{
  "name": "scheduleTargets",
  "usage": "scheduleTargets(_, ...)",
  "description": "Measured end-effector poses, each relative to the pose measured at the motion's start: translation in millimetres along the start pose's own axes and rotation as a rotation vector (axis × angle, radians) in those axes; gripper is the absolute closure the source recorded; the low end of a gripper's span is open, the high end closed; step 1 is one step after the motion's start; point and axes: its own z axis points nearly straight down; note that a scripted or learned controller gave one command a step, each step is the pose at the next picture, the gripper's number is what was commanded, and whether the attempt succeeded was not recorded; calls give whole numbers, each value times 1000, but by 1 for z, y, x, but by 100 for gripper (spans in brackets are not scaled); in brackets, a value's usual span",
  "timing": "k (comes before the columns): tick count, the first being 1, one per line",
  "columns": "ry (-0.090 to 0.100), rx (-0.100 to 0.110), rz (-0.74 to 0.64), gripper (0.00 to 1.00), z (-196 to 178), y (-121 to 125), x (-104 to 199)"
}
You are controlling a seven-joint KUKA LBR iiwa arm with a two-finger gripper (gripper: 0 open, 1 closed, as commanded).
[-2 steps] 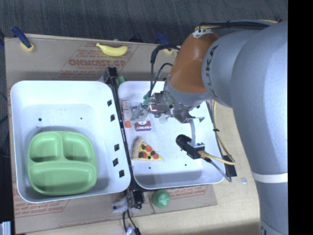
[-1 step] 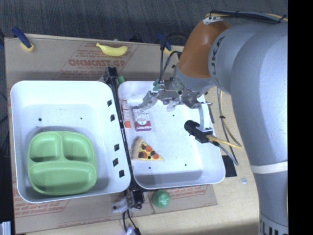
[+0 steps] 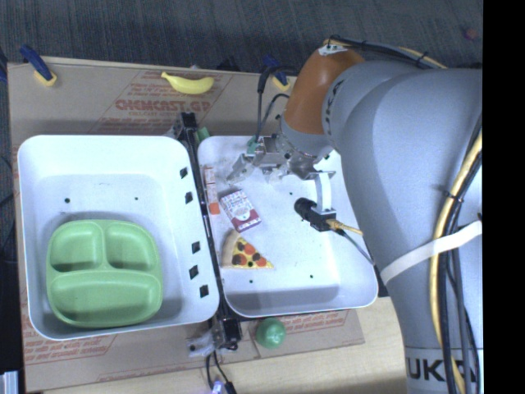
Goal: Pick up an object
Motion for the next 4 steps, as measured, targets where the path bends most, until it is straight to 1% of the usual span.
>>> scheduleTargets(1, 0, -4, -5, 100, -13, 2, 1)
scheduleTargets(2, 3, -8, -2, 100, -101, 5, 92)
scheduleTargets(3, 1, -5, 0, 0, -100, 4, 91)
scheduleTargets(4, 1, -5, -2, 0, -100, 5, 159)
